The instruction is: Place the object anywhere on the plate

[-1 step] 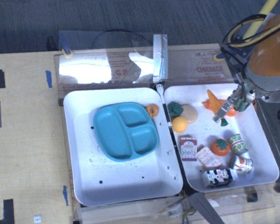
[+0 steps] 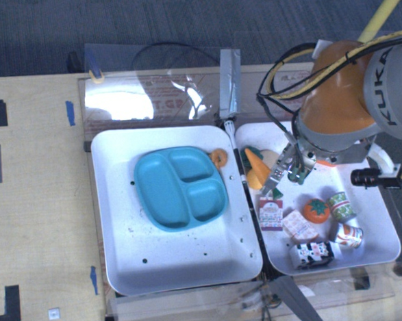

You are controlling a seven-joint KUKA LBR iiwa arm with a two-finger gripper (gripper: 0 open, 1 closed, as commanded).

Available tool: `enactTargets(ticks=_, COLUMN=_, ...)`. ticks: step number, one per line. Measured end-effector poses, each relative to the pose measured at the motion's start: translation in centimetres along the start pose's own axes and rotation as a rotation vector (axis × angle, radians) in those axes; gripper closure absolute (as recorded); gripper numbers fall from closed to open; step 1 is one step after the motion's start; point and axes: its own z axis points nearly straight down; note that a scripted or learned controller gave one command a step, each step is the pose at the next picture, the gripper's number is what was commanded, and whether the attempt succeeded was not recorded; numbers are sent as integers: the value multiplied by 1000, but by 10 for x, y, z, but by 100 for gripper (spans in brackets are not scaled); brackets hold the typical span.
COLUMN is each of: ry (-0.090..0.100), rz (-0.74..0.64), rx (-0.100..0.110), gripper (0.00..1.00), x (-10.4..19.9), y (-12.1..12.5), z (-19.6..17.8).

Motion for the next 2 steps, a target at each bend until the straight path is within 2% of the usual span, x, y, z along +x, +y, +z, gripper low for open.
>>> enactTargets(ticks=1, ry=-3, rz=4, rx=0, gripper=0, x=-2, y=-2, z=-1)
enactTargets(ticks=2, ry=-12, rz=-93, rx=-6, gripper=0, x=-34, y=39, z=-92)
